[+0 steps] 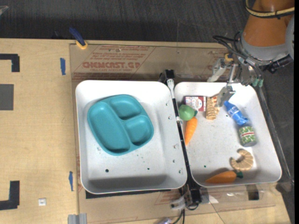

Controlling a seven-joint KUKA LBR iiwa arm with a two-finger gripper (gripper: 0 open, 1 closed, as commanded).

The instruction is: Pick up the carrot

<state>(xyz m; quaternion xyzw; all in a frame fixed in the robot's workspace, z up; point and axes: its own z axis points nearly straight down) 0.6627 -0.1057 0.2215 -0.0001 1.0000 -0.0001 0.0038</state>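
Observation:
An orange carrot [189, 129] lies in the right bin [210, 143], close to the divider, its thick end touching a green round item [187, 111]. A second orange carrot [222, 177] with a green stub lies along that bin's front wall. My gripper [223, 83] hangs over the back edge of the right bin, beneath the orange band of the arm [268, 17]. It is open with nothing between its fingers. It stands well behind and to the right of the near-divider carrot.
The right bin also holds a red-and-white packet [195, 102], a tan biscuit [212, 108], a blue bottle [236, 114], a green can [247, 135] and a croissant [242, 158]. A teal divided plate [120, 123] sits in the left bin [131, 171].

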